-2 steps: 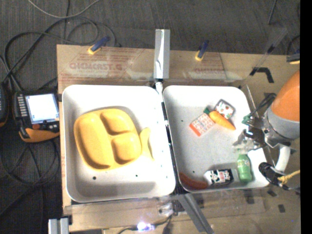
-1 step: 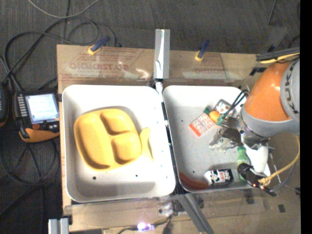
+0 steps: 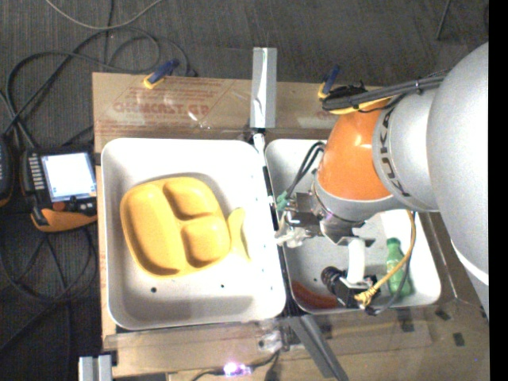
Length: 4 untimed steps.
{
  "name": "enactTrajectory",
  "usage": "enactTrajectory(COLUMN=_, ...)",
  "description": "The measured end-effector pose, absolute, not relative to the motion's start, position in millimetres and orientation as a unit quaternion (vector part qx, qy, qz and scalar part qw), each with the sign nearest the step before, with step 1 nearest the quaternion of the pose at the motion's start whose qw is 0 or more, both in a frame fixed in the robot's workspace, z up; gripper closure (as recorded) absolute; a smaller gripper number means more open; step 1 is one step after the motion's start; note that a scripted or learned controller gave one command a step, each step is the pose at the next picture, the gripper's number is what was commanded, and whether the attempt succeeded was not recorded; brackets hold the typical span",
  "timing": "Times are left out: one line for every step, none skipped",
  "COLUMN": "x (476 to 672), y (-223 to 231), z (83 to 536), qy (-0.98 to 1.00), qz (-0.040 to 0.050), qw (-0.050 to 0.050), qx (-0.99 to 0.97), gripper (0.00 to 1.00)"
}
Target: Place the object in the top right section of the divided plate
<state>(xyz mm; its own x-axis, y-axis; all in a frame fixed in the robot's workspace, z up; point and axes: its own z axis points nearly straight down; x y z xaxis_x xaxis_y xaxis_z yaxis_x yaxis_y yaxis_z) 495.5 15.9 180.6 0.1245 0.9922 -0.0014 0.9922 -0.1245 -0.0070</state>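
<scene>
A yellow divided plate (image 3: pixel 171 225) lies in the left bin (image 3: pixel 135 153), with one long section on its left and two smaller sections on its right. A pale yellow curved object (image 3: pixel 238 230) rests against the plate's right edge, on the bin floor. My gripper (image 3: pixel 287 227) hangs at the wall between the two bins, just right of that pale object, under the orange band of the arm (image 3: pixel 357 161). Nothing shows in its grasp.
In the right bin (image 3: pixel 429 284) a green bottle-shaped object (image 3: pixel 394 262) lies near the right wall, and a red-brown object (image 3: pixel 311 297) sits at the front edge. The arm covers much of this bin. A tablet (image 3: pixel 67 175) sits left of the bench.
</scene>
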Motion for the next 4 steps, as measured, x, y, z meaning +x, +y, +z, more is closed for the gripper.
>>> enactTrajectory(x=484.5, y=-67.9, z=181.3, qy=-0.71, qz=0.002, qw=0.001, qx=-0.704, gripper=1.0)
enactTrajectory(x=484.3, y=-140.2, z=214.4, qy=-0.681, qz=0.0024, qw=0.001, qx=-0.732, gripper=1.0)
enactTrajectory(x=539.7, y=-85.8, z=180.6, qy=-0.676, qz=0.0025, qw=0.002, qx=-0.737, gripper=1.0)
enactTrajectory(x=519.8, y=-178.3, z=92.1, qy=-0.756, qz=-0.0011, qw=-0.002, qx=-0.655, gripper=1.0)
